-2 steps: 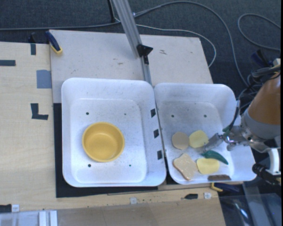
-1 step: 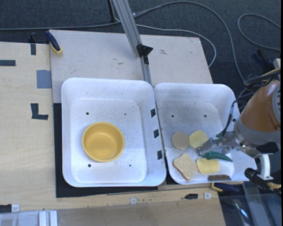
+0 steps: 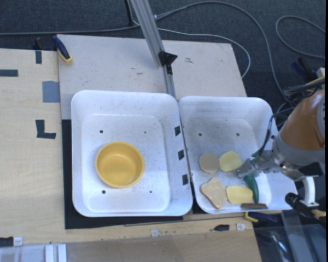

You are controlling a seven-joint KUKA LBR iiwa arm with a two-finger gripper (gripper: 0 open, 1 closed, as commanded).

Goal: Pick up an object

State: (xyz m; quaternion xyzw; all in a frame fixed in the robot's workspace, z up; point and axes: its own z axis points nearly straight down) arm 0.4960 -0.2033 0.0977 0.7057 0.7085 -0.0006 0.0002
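The right bin point(image 3: 208, 111) holds several small items in its near half: a tan round disc point(image 3: 209, 162), a pale yellow lump point(image 3: 229, 160), a toast-shaped slice point(image 3: 214, 193) and a yellow wedge point(image 3: 239, 194). A green item point(image 3: 253, 186) and a thin brown piece point(image 3: 253, 206) lie near the bin's near right corner. My gripper point(image 3: 247, 171) is low over the bin, just right of the pale yellow lump and above the green item. The arm with its orange band point(image 3: 306, 127) comes in from the right.
The left bin point(image 3: 87, 108) holds a yellow bowl point(image 3: 119, 164) in its near left part. A metal pole point(image 3: 150, 29) slants up from the gap between the bins. Cables point(image 3: 262, 26) lie on the dark floor at the back right.
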